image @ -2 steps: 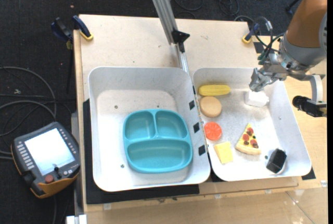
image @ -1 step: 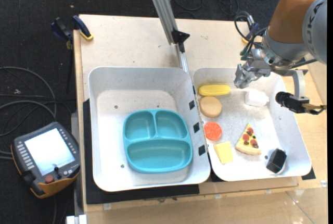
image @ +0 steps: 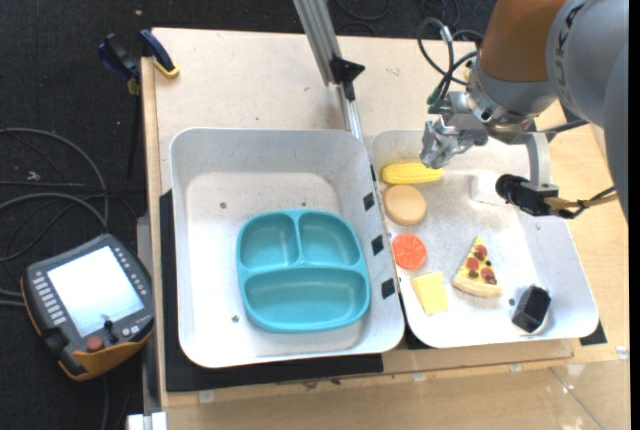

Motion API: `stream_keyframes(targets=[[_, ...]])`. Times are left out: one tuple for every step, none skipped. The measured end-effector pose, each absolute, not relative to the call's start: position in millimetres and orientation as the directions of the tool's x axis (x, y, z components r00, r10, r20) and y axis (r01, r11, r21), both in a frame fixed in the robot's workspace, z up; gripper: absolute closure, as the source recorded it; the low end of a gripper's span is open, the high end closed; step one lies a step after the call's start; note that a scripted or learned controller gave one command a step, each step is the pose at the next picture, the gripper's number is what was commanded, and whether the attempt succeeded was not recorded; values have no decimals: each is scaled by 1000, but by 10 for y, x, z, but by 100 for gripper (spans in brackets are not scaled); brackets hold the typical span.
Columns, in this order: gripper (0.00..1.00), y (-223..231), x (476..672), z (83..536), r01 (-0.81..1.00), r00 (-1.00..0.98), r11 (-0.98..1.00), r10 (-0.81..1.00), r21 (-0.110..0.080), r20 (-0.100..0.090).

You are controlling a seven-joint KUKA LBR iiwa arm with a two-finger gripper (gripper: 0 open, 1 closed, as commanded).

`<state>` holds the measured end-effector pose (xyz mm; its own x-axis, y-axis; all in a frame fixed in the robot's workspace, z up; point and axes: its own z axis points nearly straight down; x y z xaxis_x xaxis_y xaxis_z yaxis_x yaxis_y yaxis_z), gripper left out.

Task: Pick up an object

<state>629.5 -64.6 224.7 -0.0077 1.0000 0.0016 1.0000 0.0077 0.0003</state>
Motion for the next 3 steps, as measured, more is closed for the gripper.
stream_keyframes(targets=[[100,-115,6229,2164,1000,-8,8,1000,-2,2],[100,387,6207,2311,1000,-9,9,1000,1,2],[100,900,6128,2423,1000,-9,9,1000,1,2]])
